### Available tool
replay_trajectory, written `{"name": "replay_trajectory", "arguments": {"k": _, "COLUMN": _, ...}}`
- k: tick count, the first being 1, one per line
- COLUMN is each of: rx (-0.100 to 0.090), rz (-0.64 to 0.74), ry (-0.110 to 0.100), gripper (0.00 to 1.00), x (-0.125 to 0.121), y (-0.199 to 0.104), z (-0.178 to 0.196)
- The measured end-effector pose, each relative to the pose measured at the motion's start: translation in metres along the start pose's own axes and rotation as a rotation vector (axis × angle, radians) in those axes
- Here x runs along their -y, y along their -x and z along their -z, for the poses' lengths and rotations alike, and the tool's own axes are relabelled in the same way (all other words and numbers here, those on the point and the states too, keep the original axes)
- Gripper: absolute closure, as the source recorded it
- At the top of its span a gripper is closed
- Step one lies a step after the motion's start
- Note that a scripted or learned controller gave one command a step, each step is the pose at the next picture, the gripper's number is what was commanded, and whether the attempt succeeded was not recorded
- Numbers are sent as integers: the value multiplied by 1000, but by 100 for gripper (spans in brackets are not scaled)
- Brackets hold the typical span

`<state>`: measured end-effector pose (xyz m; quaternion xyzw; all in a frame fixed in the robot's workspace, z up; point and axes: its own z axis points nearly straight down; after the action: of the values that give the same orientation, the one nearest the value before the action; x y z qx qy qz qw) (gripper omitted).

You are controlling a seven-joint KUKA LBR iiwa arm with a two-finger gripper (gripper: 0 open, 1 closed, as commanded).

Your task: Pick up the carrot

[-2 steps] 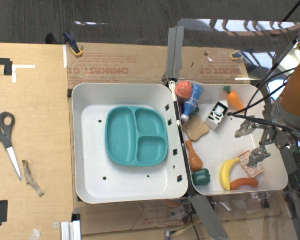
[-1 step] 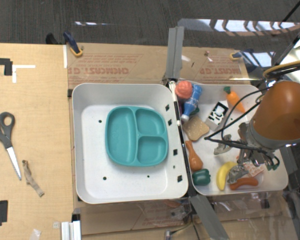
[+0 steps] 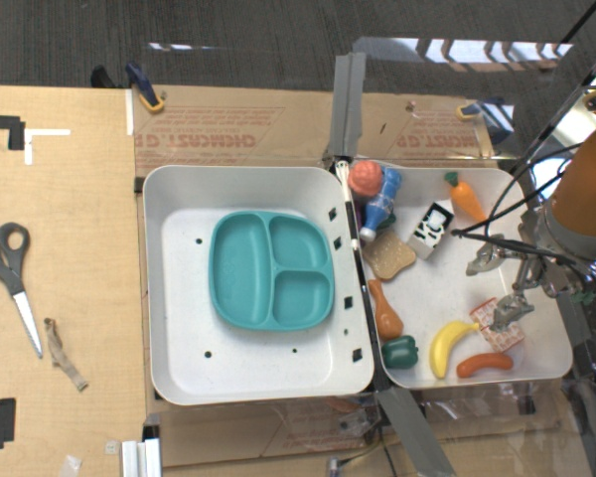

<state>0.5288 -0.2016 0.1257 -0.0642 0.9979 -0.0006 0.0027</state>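
Orange and small, the carrot [image 3: 466,198] lies near the far right corner of the right bin [image 3: 447,271], green top pointing away toward the back wall, clear of the black-and-white box [image 3: 432,230] just to its left. The tool [image 3: 509,301] hangs lower in that bin, over the red-and-white packet [image 3: 498,324] near the banana [image 3: 446,347] and the red sausage [image 3: 484,365]. Whether it is spread or pressed together, I cannot tell; cables and metal blur together there.

So the job now, as I read it, is a shift toward the back of the bin. Best to line up across the carrot's narrow body, not along it, and come down at its thicker middle. Watch the bin wall close behind it, and the box beside it. The teal tray [image 3: 272,269] in the left bin [image 3: 169,296] plays no part.
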Motion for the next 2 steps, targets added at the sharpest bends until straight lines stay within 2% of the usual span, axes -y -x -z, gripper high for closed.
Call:
{"name": "replay_trajectory", "arguments": {"k": 1, "rx": -3, "rz": -98, "ry": 2, "gripper": 0, "x": -55, "y": -27, "z": -34}}
{"name": "replay_trajectory", "arguments": {"k": 2, "rx": -4, "rz": -116, "ry": 2, "gripper": 0, "x": -88, "y": -36, "z": -34}}
